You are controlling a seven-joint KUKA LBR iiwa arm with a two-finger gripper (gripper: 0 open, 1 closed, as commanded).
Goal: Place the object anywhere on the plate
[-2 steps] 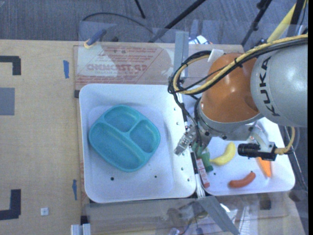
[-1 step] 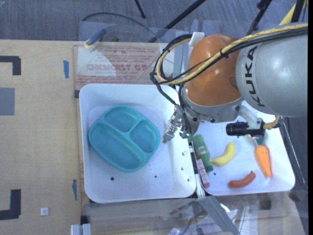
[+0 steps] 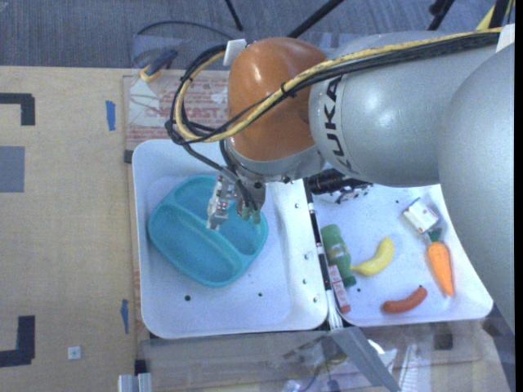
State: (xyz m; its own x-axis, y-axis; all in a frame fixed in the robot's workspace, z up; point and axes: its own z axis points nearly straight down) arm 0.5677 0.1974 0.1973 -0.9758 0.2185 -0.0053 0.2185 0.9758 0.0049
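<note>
Pincer [image 3: 231, 206] over the blue divided plate [image 3: 196, 247] in the left bin [image 3: 163, 309], fingers slightly apart, grasp impossible to tell, plate's upper edge hidden under the wrist, banana [image 3: 376, 257], carrot [image 3: 441, 266], green bottle [image 3: 336, 254] in the right bin [image 3: 470, 296].

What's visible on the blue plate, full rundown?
The blue plate is a teal, plastic-looking oval dish with raised ridges dividing it into compartments. It lies flat in the left bin, skewed diagonally, toward the bin's middle. The gripper hangs over its upper right part; contact cannot be judged. Nothing visibly lies on it.
</note>
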